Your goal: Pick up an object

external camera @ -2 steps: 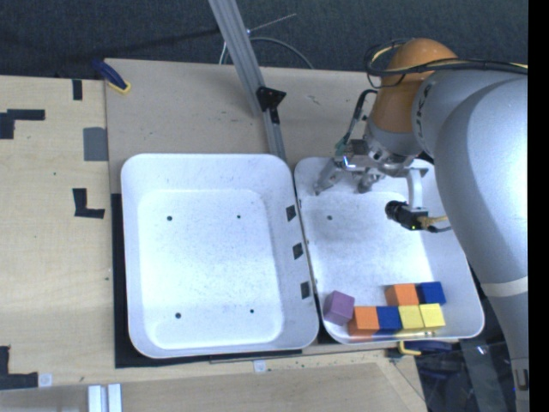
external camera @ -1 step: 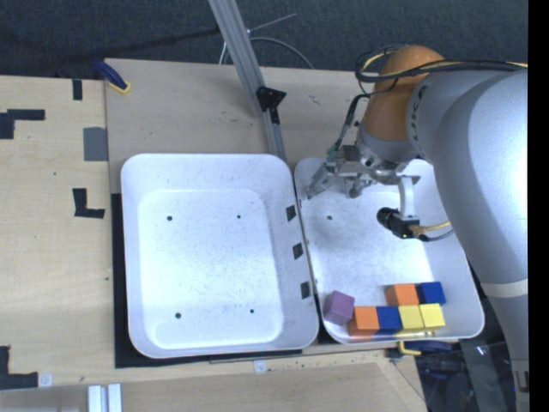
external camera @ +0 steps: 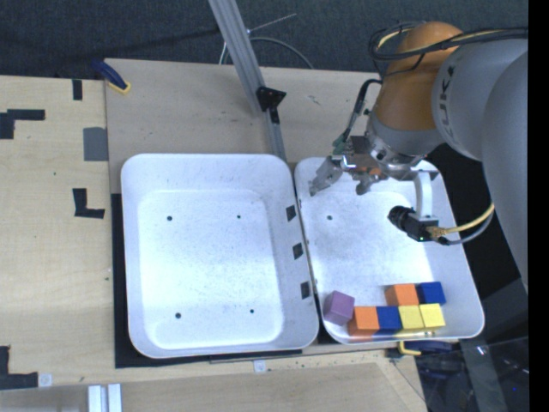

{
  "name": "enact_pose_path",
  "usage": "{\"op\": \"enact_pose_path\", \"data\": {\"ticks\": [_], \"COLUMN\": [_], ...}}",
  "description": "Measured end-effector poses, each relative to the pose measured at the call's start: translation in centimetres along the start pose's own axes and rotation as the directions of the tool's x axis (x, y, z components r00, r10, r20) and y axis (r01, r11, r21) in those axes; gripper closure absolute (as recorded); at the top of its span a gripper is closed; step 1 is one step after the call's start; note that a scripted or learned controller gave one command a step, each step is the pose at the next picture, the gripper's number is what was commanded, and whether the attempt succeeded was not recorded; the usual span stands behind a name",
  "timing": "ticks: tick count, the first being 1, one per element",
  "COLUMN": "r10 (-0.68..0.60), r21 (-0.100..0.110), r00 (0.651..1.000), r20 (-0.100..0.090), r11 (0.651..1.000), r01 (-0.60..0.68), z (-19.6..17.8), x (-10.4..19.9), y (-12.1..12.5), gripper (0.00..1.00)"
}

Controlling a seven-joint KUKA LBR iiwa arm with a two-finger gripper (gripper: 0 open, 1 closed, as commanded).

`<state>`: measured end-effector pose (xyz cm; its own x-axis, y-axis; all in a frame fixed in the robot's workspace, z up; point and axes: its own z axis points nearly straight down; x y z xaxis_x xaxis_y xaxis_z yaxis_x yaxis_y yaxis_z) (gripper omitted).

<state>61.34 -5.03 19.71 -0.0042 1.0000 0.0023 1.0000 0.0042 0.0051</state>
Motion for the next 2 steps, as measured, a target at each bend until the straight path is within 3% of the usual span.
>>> {"op": "enact_pose_path", "data": {"ticks": [2], "r10": [-0.002], "r21": [0.006], "r00": [1.0], "r20": [0.001], "r11": [1.0], "r01": [0.002], "z": [0.6], "x": [9.1], "y": [2.5], "gripper": [0.0]}}
